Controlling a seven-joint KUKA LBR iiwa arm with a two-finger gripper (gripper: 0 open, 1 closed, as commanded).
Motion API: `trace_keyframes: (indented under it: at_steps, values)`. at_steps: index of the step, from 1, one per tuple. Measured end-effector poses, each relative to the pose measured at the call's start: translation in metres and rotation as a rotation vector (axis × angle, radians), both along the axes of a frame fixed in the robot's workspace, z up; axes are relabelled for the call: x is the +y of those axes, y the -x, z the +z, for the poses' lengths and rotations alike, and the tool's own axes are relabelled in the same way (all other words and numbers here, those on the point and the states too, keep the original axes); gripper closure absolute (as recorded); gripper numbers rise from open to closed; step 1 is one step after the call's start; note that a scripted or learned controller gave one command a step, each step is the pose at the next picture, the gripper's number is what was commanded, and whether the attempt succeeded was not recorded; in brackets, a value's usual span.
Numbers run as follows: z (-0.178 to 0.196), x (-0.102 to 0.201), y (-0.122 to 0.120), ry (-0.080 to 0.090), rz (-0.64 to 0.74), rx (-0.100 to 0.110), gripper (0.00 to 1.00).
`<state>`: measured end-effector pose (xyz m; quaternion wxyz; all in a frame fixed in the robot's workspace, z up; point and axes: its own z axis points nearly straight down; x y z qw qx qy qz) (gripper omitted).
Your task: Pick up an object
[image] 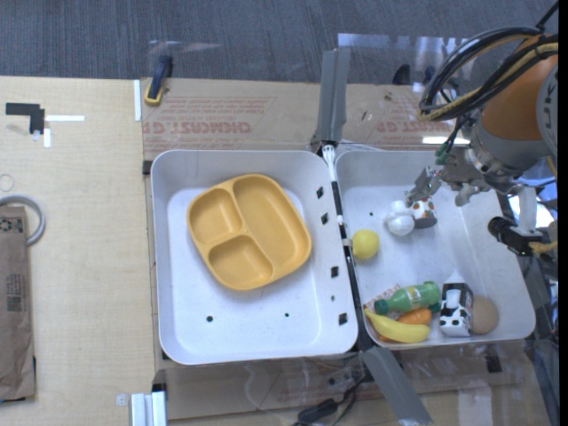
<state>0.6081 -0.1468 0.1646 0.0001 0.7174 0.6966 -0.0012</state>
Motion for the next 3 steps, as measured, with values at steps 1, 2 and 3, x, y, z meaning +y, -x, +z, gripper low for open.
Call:
trace_keyframes:
  at_steps: [1,2,3]
  values:
    - [-0.073,-0.002,-0.013,-0.001,-0.156,0.000,0.00]
    - [-0.064,-0.003,-0.013,0.001,-0.153,0.000,1.00]
    - [0.063,0.019,-0.051,0.001,0.147,-0.002,1.00]
